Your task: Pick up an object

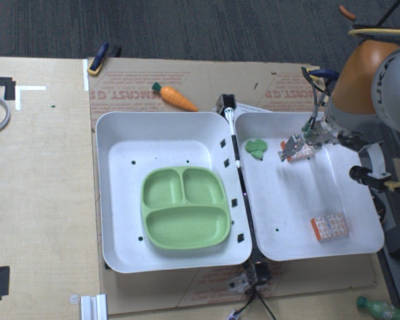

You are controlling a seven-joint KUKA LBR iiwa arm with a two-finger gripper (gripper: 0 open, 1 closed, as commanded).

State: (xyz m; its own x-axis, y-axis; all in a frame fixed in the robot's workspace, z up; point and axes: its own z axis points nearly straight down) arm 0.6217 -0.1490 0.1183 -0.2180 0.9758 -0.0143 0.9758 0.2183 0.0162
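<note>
Green object (257,149) lies just beside tool (295,149), seemingly apart.

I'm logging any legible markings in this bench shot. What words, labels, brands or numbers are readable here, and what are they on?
Red print on the cardboard sheet under the bins: upside down and mirrored, too blurred to read with confidence.
Pattern on the small orange-and-white box in the right bin: too small to read.
Grey lettering on the arm: cut off, unreadable.

Left white bin (113,199): one pale green three-compartment plastic plate (185,207). Right white bin (360,242): small green leafy toy (257,148), orange-and-white patterned box (330,227), pincer (295,149) above far side. Cardboard-covered worktop (207,82): orange toy carrot (175,97) behind bins.
</note>
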